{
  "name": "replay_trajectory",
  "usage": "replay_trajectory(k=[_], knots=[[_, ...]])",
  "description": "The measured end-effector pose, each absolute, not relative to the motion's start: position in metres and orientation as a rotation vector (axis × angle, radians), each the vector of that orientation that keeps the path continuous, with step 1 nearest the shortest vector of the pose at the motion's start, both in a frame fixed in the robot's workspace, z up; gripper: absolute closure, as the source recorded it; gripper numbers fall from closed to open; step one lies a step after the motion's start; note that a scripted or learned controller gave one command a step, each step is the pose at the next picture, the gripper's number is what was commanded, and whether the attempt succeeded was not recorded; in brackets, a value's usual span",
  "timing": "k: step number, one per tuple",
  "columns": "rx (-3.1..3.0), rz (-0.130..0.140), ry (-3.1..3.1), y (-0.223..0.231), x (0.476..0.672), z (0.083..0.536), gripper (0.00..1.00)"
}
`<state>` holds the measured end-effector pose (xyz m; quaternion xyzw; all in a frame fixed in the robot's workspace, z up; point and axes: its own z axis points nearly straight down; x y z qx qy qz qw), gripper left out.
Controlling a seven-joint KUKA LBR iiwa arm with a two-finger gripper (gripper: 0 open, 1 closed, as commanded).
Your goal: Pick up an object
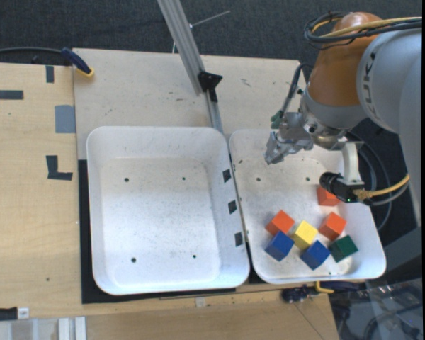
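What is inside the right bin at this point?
The right bin holds seven blocks: three orange, one yellow, two blue and one green. The gripper hangs over its far end; the arm covers some floor there.

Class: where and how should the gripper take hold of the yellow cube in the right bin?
Come from straight above the yellow cube. Neighbours crowd it: orange cube upper left, blue cube below. Probably grip the freer upper-right and lower-left faces.
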<state>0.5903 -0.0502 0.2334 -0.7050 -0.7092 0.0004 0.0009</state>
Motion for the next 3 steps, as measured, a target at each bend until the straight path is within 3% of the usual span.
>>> replay_trajectory(k=[1,2,3], knots=[[-2.213,0.001,-2.227,-0.003,0.602,0.228,1.00],[-2.212,0.002,-2.227,0.053,0.597,0.222,1.00],[-2.213,0.001,-2.227,0.100,0.604,0.218,1.00]])
